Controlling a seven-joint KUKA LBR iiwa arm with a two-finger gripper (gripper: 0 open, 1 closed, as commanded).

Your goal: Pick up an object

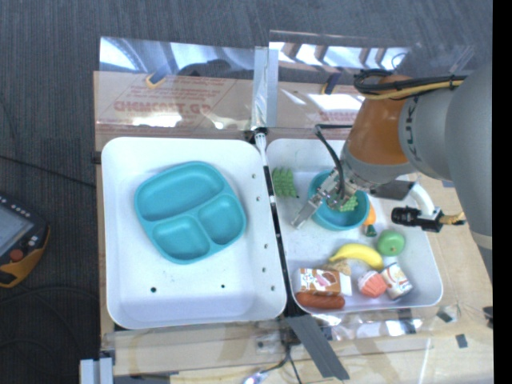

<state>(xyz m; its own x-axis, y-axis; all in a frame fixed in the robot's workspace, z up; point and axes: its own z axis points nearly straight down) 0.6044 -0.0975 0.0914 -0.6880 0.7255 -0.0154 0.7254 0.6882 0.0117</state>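
My gripper [320, 204] hangs low over the right bin [428, 293], at the left rim of a teal bowl [354, 220]. Its fingers look spread: one grey finger [304, 214] reaches down outside the bowl's left side, and the other sits over the bowl's inside. Nothing shows between them. A small green leafy item [350, 203] lies in the bowl, just right of the fingers. A green bristly piece [284, 182] lies left of the bowl, near the bin's divider wall.
In the right bin's front half lie a banana [358, 254], a green apple [391, 242], a small orange piece [370, 230], a snack packet [318, 280], a sausage [320, 300] and a small cup [396, 278]. A teal divided plate [190, 210] rests in the left bin [120, 294].
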